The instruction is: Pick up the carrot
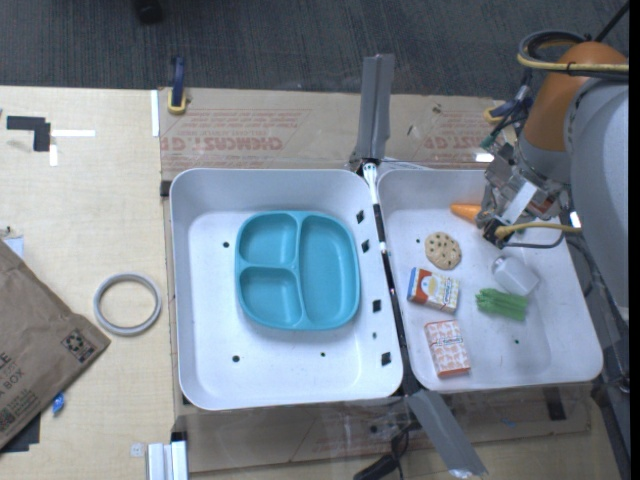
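Note:
The carrot point(464, 210) is a small orange piece lying near the back of the right bin point(560, 368); just its left end shows. My gripper point(494, 211) hangs right over its right end, hiding that part. The view does not tell me whether the gripper touches the carrot.
In the right bin lie a round cookie point(442, 250), a small carton point(433, 290), a red box point(447, 348), a green vegetable piece point(502, 304) and a pale cup point(514, 274). The left bin point(200, 298) holds a teal divided plate point(298, 269). A tape ring point(127, 302) sits on the bench at left.

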Robot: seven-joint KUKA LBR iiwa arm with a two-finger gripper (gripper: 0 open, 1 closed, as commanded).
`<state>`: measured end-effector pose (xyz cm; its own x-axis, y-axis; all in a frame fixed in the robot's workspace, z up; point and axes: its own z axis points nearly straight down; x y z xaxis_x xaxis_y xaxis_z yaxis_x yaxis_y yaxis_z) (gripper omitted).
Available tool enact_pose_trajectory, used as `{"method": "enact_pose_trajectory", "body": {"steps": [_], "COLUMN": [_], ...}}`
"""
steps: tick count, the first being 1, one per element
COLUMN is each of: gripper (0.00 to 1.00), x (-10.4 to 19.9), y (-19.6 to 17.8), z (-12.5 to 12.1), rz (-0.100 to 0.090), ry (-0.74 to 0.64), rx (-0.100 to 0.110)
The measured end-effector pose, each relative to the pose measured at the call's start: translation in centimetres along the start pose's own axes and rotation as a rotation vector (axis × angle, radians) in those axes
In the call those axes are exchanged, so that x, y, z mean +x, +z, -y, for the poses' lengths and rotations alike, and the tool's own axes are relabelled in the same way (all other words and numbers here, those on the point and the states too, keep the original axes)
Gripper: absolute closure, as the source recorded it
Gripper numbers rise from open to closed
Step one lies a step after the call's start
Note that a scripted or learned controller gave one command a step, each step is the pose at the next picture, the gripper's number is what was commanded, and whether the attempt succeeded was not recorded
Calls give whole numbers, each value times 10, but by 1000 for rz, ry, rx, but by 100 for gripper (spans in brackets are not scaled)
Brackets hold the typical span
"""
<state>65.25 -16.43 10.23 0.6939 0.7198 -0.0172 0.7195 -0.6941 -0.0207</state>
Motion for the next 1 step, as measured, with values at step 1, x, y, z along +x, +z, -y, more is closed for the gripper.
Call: {"method": "enact_pose_trajectory", "body": {"steps": [1], "gripper": [100], "x": [-32], "y": [-86], "z": [-32], "rz": [-12], "ry": [-367], "rx": [-25]}}
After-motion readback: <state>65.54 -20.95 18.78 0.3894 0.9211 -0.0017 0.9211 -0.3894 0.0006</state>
